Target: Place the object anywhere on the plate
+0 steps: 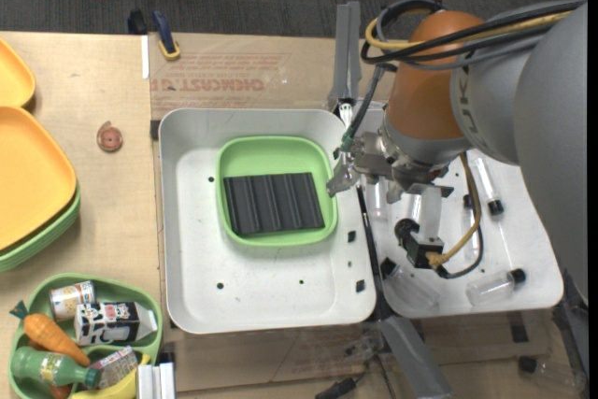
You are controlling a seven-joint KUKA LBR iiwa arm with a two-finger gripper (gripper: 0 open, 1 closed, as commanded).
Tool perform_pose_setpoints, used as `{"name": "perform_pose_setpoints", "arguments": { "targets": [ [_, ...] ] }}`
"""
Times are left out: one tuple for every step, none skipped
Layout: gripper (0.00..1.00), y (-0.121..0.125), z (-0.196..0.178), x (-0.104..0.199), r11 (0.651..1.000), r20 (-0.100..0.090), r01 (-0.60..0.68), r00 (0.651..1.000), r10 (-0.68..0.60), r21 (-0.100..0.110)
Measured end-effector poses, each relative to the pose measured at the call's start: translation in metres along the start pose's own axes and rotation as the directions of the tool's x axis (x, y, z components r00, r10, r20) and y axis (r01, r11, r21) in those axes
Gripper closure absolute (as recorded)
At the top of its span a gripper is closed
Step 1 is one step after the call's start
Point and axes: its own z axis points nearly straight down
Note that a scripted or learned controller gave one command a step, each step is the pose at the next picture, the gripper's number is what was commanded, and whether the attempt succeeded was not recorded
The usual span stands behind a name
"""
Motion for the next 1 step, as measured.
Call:
{"name": "perform_pose_setpoints", "arguments": {
  "targets": [
    [0.00,0.0139,-0.0023,-0.0252,1.000,0.000,0.010,1.000,-0.010,-0.003]
  ]
}}
